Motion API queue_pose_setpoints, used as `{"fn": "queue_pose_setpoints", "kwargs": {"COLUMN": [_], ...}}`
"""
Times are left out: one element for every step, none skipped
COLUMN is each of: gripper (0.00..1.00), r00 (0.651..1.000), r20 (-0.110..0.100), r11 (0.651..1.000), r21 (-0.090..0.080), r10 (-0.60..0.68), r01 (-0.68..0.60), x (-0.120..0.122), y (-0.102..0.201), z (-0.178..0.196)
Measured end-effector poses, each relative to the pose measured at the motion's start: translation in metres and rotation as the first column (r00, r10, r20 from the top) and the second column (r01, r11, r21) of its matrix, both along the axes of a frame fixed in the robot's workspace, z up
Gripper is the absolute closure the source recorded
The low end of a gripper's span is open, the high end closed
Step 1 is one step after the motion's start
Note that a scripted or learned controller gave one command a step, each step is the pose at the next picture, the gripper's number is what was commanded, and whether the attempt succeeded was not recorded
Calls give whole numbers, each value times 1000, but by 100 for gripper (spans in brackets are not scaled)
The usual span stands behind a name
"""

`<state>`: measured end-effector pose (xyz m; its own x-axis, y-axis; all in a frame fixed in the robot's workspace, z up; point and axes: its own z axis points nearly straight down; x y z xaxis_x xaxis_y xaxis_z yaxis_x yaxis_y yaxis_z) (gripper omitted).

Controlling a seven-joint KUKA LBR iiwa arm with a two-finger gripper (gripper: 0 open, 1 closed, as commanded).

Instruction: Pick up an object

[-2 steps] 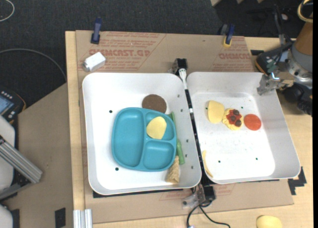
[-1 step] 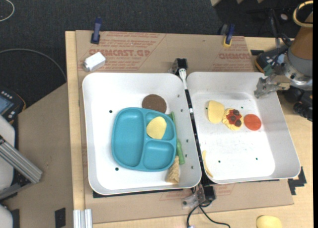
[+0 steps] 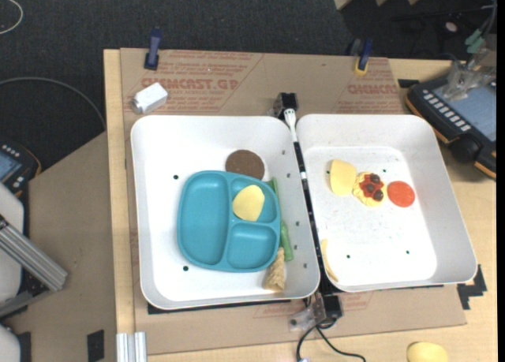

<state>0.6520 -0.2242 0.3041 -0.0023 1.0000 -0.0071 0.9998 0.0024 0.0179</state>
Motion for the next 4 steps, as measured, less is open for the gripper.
{"fn": "queue_pose_setpoints", "kwargs": {"gripper": [100, 100, 100, 100], "r00": [1000, 1000, 1000, 1000], "r20": [-14, 0, -20, -2], "r11": [1000, 1000, 1000, 1000], "r21": [4, -1, 6, 5], "r10": [-1, -1, -3, 6], "r01": [1, 1, 3, -6], "x": [15, 15, 14, 15], "y": [1, 1, 0, 88], "z": [-34, 194, 128, 240]}}
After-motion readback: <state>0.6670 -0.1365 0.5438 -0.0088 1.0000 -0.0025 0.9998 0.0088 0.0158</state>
